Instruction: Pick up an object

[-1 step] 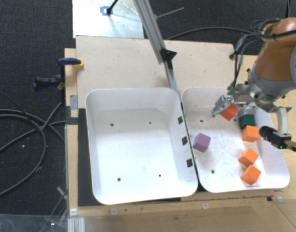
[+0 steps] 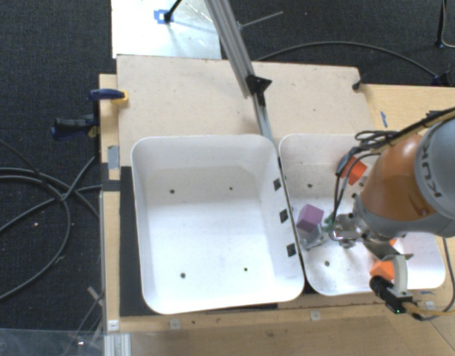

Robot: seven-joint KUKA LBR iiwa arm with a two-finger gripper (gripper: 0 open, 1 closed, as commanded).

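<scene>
A small purple block (image 2: 310,216) lies in the right bin (image 2: 338,284), close to the wall it shares with the left bin. My gripper (image 2: 321,236) is low in the right bin, just below and to the right of the purple block, very near it or touching it. The arm's grey and orange wrist (image 2: 394,188) covers the middle of this bin. An orange object (image 2: 353,170) lies at the bin's back, partly behind cables. Another orange piece (image 2: 382,268) shows under the arm near the front edge.
The left bin (image 2: 149,162) stands beside the right one, its wall touching near the purple block. A slanted metal pole (image 2: 234,43) crosses the back of the bench. Blue clamps (image 2: 101,95) grip the bench's left edge. Cables loop around the wrist.
</scene>
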